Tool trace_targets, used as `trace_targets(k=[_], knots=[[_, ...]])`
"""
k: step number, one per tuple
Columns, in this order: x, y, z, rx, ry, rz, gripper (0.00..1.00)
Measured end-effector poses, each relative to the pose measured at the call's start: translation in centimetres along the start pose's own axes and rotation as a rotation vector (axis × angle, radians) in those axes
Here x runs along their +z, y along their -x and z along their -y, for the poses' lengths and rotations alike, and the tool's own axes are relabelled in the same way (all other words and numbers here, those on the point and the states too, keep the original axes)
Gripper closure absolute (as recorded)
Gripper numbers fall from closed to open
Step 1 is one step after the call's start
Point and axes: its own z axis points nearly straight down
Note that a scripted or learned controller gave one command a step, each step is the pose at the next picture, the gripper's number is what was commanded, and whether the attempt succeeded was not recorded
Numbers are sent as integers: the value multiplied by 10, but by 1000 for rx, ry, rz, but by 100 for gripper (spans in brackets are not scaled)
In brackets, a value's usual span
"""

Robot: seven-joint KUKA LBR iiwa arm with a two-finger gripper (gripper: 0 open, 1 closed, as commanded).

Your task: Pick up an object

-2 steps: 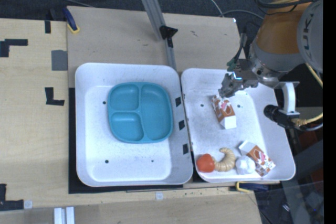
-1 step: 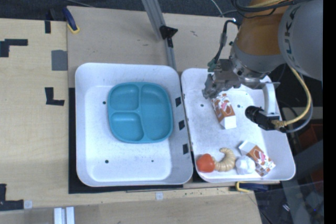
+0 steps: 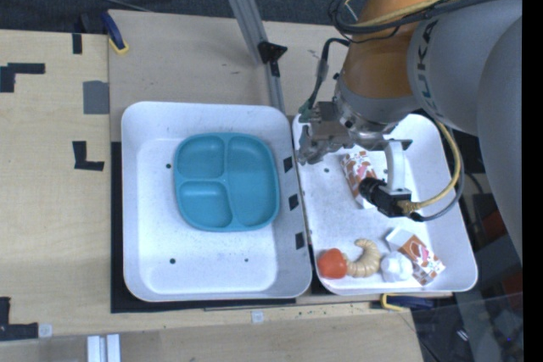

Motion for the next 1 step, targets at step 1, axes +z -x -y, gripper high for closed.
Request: trace_targets(k=[1], knots=[[0,-55,-2,-2,2,-1,100]])
